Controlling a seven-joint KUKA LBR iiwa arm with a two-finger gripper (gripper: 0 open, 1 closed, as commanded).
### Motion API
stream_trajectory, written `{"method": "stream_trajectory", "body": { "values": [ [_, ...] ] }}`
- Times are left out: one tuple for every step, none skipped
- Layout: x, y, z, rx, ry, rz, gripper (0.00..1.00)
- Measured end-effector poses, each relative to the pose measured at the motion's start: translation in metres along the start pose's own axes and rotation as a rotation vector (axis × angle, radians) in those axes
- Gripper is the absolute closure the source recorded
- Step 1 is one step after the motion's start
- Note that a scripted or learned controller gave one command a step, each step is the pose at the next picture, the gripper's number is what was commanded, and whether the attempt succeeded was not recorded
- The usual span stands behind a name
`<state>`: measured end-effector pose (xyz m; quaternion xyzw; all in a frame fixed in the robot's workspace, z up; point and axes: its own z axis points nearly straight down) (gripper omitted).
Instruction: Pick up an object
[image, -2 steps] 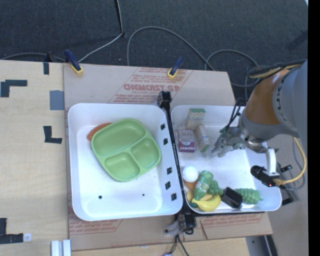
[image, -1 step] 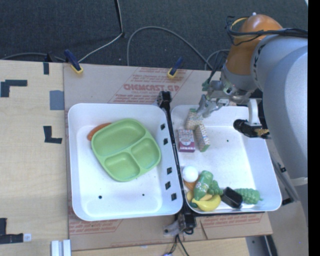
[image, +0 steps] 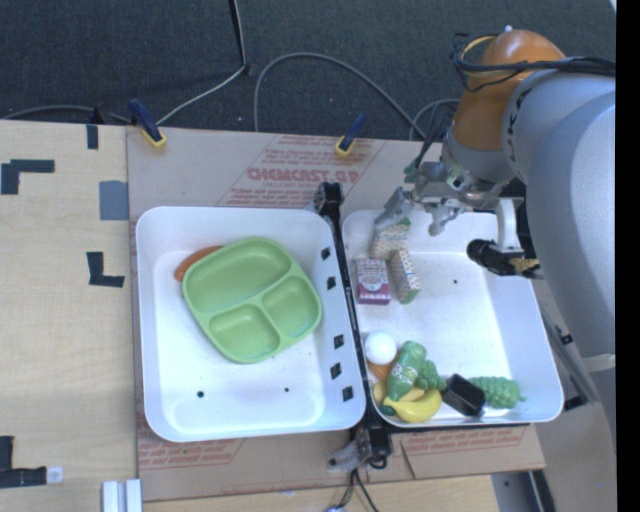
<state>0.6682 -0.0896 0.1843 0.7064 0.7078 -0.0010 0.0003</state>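
My gripper (image: 414, 214) hangs over the back left corner of the right bin (image: 500, 320), its two fingers (image: 389, 212) spread apart and nothing between them. Just below the left finger a small tan box (image: 391, 240) stands against the bin wall. In front of it lie a pink and white carton (image: 373, 281) and a brown box (image: 404, 276). At the bin's front sit a white egg (image: 380, 347), a green leafy toy (image: 408, 368), a yellow banana (image: 416, 406), a black block (image: 463, 395) and a green cob (image: 497, 390).
The left bin (image: 170, 400) holds a green divided plate (image: 252, 298) with an orange object (image: 193, 262) poking out from under its back left edge. A black divider with clips (image: 340, 300) runs between the bins. The arm's grey bulk (image: 575, 190) covers the right side.
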Motion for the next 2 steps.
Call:
{"method": "stream_trajectory", "body": {
  "values": [
    [-0.0088,0.0008,0.0988,-0.003,0.0,-0.001,0.0],
    [-0.0089,0.0006,0.0891,-0.002,-0.003,-0.002,1.0]
  ]
}}
